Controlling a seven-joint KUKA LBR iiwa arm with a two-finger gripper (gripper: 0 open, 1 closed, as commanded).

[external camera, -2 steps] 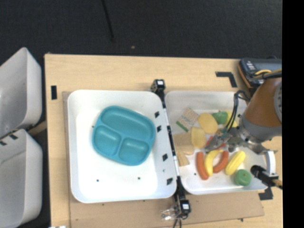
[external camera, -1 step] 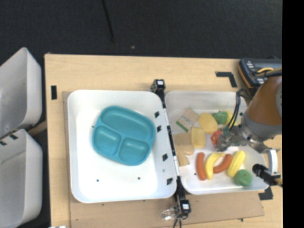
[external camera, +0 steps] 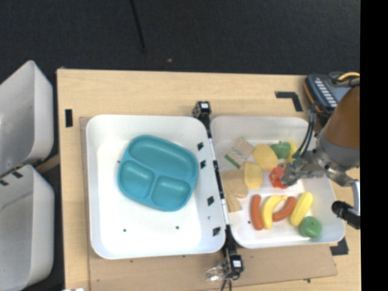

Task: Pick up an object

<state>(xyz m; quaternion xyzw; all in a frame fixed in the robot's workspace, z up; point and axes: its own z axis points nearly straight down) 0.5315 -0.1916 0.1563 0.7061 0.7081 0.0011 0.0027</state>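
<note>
The right bin (external camera: 267, 126) holds several toy foods: a yellow lemon-like piece (external camera: 265, 156), a pale yellow block (external camera: 253, 176), a green pepper (external camera: 281, 150), a red piece (external camera: 277, 176), a red-orange sausage (external camera: 256, 211), a banana (external camera: 271, 208), an orange carrot (external camera: 285, 209), a corn cob (external camera: 302, 207) and a green round piece (external camera: 311, 226). A small card (external camera: 239, 151) lies at the bin's left. My gripper (external camera: 290, 173) is low in the bin, its tip right against the red piece, below the green pepper. Whether anything sits between its fingers is hidden.
The left bin (external camera: 103, 223) carries a teal divided plate (external camera: 157, 172). Black clips (external camera: 202, 108) mark the ridge between the bins. The arm's orange band (external camera: 347, 123) comes in from the right over the bin's right wall.
</note>
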